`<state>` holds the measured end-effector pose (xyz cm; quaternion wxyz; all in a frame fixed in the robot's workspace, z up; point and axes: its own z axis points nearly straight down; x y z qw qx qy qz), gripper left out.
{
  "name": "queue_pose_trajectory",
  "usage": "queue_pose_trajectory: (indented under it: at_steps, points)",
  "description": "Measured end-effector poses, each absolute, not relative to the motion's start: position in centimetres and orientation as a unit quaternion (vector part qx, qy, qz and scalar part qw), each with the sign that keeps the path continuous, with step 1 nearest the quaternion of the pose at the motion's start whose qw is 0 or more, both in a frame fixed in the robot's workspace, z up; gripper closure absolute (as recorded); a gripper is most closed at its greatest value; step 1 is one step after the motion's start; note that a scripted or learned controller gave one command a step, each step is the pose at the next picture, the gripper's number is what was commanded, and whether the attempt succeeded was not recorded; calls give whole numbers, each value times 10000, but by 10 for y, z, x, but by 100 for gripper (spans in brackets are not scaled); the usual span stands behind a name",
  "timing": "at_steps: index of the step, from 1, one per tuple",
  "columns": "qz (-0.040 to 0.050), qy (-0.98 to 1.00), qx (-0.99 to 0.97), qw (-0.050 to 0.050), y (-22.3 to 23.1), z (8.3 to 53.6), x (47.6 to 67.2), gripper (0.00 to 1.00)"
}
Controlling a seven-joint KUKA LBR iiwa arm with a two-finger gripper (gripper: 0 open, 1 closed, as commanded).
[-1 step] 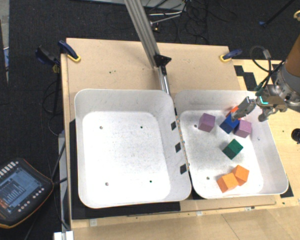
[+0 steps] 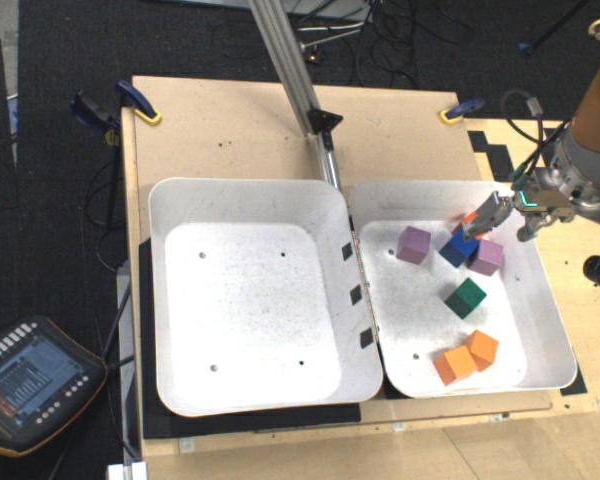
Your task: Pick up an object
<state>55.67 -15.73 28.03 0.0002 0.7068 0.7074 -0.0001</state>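
Observation:
Several cubes lie in the right bin (image 2: pixel 540 308): a purple cube (image 2: pixel 413 245), a blue cube (image 2: pixel 459 249), a second purple cube (image 2: pixel 488 256), a green cube (image 2: pixel 466 297) and two orange cubes (image 2: pixel 455 364) (image 2: pixel 483 349) near the front. A small orange-red piece (image 2: pixel 468 220) peeks out behind the blue cube. My gripper (image 2: pixel 507 224) hangs over the bin's back right part, open, with nothing between its fingers. Its left finger (image 2: pixel 488 215) is right above the blue cube and the orange-red piece.
The left bin (image 2: pixel 170 268) stands beside the right one on the wooden bench. A slanted metal pole (image 2: pixel 285 53) comes down to the gap between the bins at the back. A teach pendant (image 2: pixel 30 378) lies at the lower left.

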Motion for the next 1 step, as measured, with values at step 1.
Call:
queue_pose_trajectory:
  at_steps: [1]
  points:
    - [-14, 7071, 7071, -19, -147, 227, 553, 0]
